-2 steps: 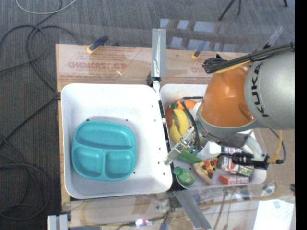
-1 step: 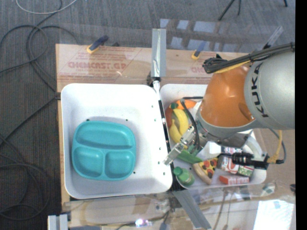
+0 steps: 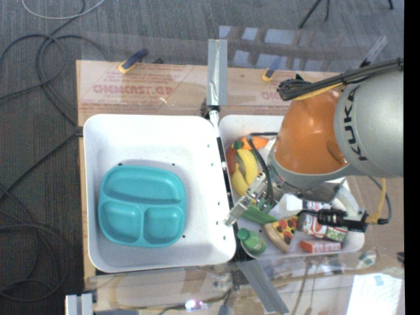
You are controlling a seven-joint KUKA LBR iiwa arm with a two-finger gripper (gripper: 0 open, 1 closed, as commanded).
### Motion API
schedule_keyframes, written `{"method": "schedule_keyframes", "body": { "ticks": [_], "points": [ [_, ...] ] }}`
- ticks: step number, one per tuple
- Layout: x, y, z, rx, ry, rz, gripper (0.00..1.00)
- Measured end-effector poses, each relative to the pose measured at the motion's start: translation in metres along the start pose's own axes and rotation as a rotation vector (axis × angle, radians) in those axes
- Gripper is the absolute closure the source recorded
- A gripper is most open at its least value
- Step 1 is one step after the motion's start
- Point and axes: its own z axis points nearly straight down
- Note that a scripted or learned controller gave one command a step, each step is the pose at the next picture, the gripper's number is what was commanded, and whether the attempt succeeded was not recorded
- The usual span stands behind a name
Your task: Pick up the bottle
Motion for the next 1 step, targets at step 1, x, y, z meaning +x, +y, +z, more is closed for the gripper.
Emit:
{"method": "schedule_keyframes", "body": {
  "ticks": [1],
  "points": [
    [0.0287, 0.0304, -0.0905, -0.001, -0.002, -0.235, 0.0]
  ]
}}
